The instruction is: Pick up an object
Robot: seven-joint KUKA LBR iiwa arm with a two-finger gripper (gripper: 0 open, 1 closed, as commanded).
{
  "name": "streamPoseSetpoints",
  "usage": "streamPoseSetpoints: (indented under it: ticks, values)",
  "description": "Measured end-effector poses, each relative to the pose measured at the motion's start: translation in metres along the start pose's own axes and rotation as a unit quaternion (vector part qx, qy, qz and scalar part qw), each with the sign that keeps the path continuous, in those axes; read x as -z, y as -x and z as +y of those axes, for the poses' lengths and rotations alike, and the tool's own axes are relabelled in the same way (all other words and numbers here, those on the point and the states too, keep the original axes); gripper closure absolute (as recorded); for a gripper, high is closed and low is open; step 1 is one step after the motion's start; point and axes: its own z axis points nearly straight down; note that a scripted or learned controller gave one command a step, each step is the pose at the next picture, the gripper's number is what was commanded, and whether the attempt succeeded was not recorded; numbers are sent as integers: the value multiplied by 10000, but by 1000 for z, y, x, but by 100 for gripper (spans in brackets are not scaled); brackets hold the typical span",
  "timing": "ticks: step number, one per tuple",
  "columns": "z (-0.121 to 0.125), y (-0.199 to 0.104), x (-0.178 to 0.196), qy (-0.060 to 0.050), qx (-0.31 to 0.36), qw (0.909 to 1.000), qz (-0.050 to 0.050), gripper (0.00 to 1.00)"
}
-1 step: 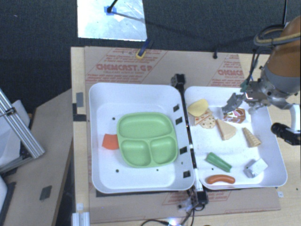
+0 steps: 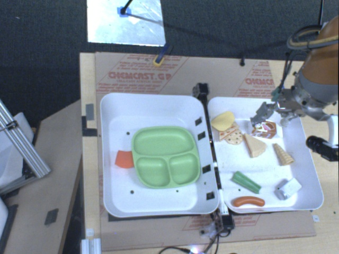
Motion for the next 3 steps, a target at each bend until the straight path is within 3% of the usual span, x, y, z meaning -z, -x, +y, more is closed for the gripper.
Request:
streamPoseSetpoints:
  ticks: [2, 3]
  values:
    - [-1, 7, -124, -26, -11, 10000, 6, 0]
    - [2, 10, -169, 52, -18, 10000, -36, 0]
